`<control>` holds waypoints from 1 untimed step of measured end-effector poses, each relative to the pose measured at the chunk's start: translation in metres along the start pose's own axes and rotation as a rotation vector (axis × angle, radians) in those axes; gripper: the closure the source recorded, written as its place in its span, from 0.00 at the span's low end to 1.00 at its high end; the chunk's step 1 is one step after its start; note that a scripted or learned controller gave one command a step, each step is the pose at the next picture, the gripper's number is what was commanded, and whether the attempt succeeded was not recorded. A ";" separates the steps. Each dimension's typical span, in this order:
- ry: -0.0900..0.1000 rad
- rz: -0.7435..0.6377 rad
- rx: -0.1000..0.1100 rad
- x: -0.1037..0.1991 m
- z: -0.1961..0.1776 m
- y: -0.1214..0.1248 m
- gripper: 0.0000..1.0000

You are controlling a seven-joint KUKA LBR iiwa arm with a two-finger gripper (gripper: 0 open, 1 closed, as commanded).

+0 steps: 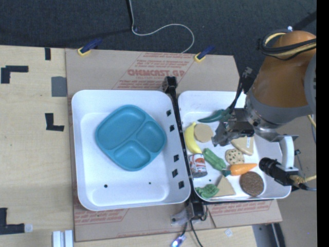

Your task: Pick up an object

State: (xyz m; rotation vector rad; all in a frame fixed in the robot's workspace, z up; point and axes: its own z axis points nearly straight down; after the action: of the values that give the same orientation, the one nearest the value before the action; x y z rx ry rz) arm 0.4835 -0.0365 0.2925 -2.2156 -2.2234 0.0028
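The gripper (226, 133) hangs low over the right bin (234, 98), where the toy food lies heaped. Whether it is open or closed cannot be told, as the wrist hides it. Just left of it lie a banana (190, 139) and a tan round (203, 133); below it, a carrot (242, 169). The blue plate (131, 137) sits alone in the left bin (87, 153), likely as a drop spot.
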 end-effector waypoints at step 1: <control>0.001 -0.004 0.003 0.067 0.046 0.023 1.00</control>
State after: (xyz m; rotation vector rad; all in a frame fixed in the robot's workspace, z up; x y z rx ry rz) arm 0.5066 0.0305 0.2467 -2.2093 -2.2258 0.0059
